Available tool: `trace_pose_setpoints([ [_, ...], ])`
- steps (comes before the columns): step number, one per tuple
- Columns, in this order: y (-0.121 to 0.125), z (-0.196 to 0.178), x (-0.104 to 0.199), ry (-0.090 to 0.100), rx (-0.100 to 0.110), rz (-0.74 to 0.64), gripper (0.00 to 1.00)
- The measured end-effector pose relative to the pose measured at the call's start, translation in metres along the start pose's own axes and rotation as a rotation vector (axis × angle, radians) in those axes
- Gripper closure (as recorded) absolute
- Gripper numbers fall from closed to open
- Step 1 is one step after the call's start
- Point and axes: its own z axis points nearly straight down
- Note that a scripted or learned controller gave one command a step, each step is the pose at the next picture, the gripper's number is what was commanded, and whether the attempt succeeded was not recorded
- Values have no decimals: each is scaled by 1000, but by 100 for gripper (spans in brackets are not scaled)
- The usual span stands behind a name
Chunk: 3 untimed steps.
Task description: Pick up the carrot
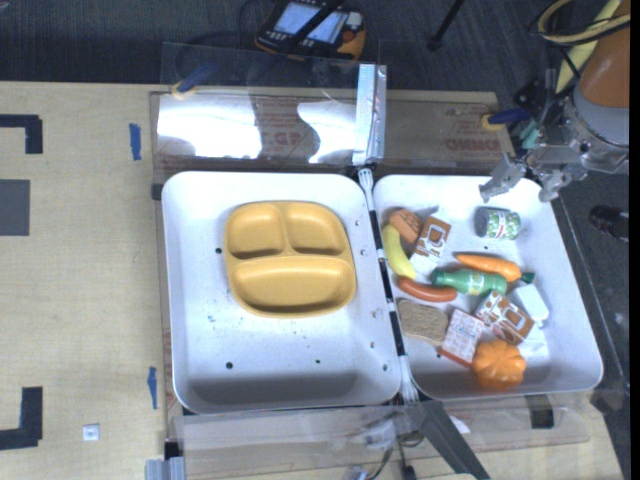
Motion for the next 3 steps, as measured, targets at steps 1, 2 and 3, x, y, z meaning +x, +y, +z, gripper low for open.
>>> trace_pose_setpoints([
  [1, -27, 151, -36, -1, -4, -6, 0],
  [2, -26, 140, -38, -3, -9, -4, 100],
  [3, -7, 49, 18, -1, -2, 52, 100],
])
